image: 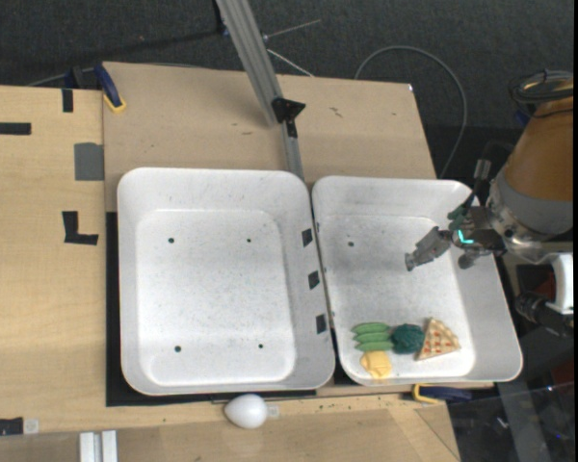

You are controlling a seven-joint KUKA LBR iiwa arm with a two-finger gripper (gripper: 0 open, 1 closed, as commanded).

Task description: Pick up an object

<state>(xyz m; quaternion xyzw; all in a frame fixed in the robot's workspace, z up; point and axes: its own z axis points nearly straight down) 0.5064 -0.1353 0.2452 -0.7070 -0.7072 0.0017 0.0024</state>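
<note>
The toy food is where the job lies: a pizza slice point(437, 339), a dark green broccoli head point(406, 336), a green pea pod point(371, 331) and a yellow corn piece point(376, 362), all huddled at the near edge of the right bin point(385, 210). They touch one another, so I'd reckon the pizza slice the safest pick, since it sits on the outside of the cluster, towards the arm's side. A straight descent over it, fingers astride its narrow width, should avoid nudging the broccoli. It looks like a flat wedge, tan with red spots; the broccoli is lumpy, the pod ribbed.

Just outside the bins at the near side rests a smooth white egg point(246, 411).

Farther back over the right bin, well apart from the cluster, hovers the gripper point(430, 250), holding nothing; whether its fingers stand spread or closed I cannot tell.
</note>
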